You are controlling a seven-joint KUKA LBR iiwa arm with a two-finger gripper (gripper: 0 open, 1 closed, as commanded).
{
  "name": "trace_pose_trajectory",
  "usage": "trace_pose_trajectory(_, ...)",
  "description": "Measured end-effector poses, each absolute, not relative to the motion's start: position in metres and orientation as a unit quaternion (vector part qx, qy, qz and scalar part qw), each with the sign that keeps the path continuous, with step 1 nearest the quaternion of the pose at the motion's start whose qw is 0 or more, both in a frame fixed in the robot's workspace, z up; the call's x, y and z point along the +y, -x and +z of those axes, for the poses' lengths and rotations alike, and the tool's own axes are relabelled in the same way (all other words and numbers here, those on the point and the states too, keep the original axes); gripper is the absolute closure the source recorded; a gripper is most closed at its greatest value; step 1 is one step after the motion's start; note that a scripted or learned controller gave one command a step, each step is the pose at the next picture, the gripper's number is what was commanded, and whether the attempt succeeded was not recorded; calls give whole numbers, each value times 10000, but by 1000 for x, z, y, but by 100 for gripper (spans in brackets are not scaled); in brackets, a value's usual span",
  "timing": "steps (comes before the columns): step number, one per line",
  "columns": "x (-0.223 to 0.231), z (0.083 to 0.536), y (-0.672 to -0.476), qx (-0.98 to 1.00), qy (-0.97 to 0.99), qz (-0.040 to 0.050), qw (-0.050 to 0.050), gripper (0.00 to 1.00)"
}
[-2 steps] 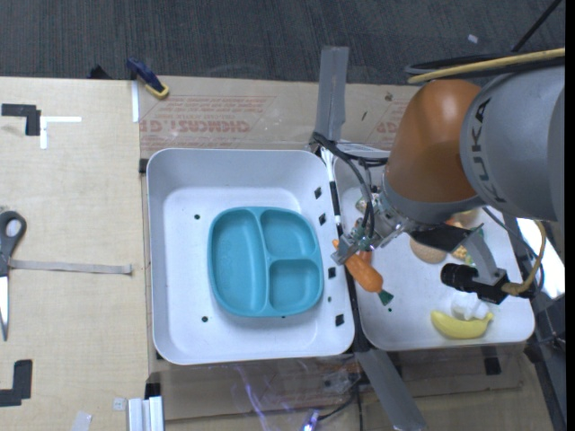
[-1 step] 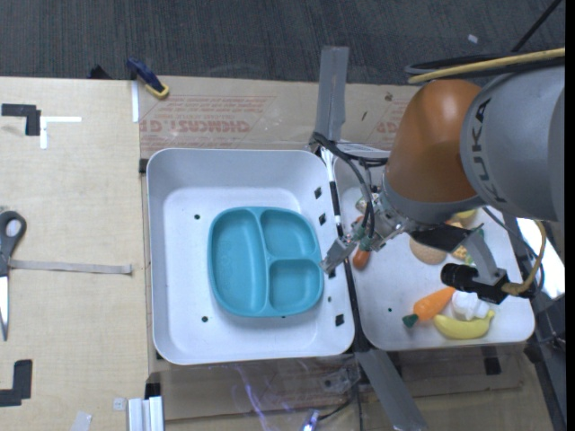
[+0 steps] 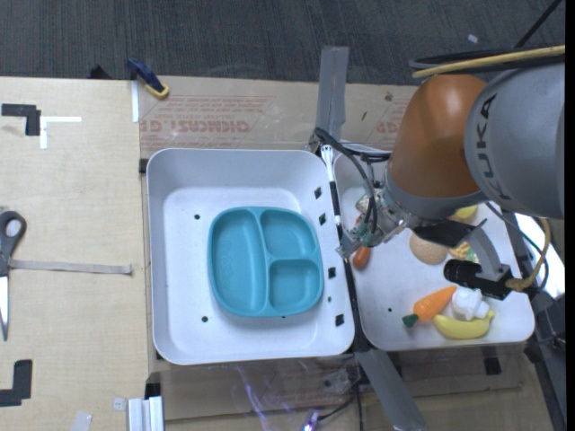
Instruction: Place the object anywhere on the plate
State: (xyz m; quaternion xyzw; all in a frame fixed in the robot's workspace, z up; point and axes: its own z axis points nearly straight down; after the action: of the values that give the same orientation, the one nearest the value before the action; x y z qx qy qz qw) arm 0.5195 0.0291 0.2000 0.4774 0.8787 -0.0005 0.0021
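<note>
1. Teal plate (image 3: 266,261) in your left bin (image 3: 171,241) holds nothing yet.
2. Your claw (image 3: 367,232) hangs over the right bin (image 3: 395,317); whether it is apart or together, you cannot tell.
3. Carrot (image 3: 434,302), banana (image 3: 463,326) and a small orange piece (image 3: 361,257) lie unplaced, so everything remains.

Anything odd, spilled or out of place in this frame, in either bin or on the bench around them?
Nothing stands out. The teal divided plate lies flat in the left bin. The carrot, banana and other toy foods sit loose but inside the right bin, under the arm. Scissors lie on the bench.
</note>
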Motion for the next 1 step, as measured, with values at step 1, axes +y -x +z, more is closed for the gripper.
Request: trace_pose_trajectory(1, 83, 242, -560, 8666, -4989, -7, 9, 100)
